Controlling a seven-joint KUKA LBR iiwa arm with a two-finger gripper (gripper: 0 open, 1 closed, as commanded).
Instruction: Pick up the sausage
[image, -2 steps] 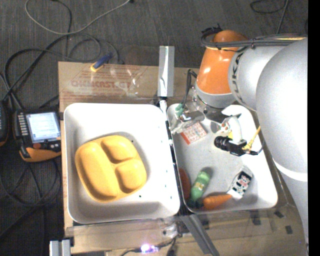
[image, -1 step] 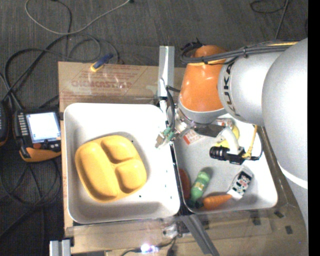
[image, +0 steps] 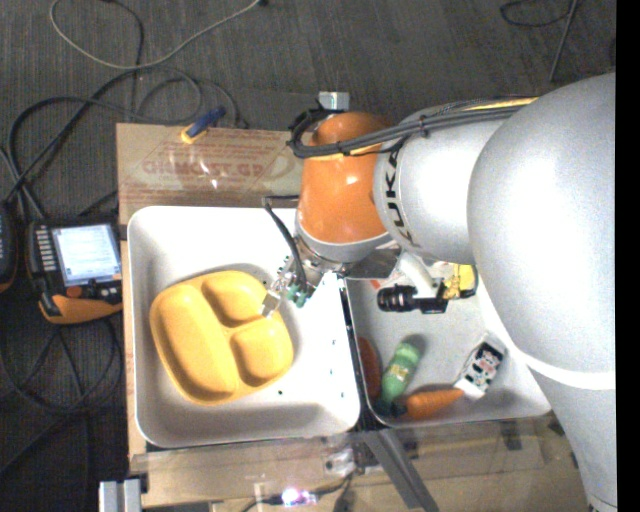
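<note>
- Camera view showed the gripper (image: 283, 288) low over the left bin (image: 320, 400), at the upper right rim of a yellow divided plate (image: 215, 345). Nothing could be seen in its grasp, and whether it was open or closed could not be told at this size.
- The sausage (image: 368, 365) lay in the right bin (image: 447, 345), close against that bin's left wall, with its length running along the wall. It was well apart from the gripper, with the wall between the two bins lying between them.
- By my reading, the task stood at the approach step and no grasp had yet been made.
- The next move probably called for carrying the gripper across into the right bin, lining it up across the sausage's short width and coming down beside the wall. The wall left little room on that side.
- The sausage looked dark reddish-brown, slim, smooth and rounded, so it would likely roll or slip under a poor pinch.
- A green bottle (image: 400, 368) lay just beside it, and an orange tapering carrot (image: 433, 402) lay below the bottle. Either could crowd the descent.
- The plate looked like glossy moulded plastic with three soft-edged wells, and the bins were plain, matte white.
</note>
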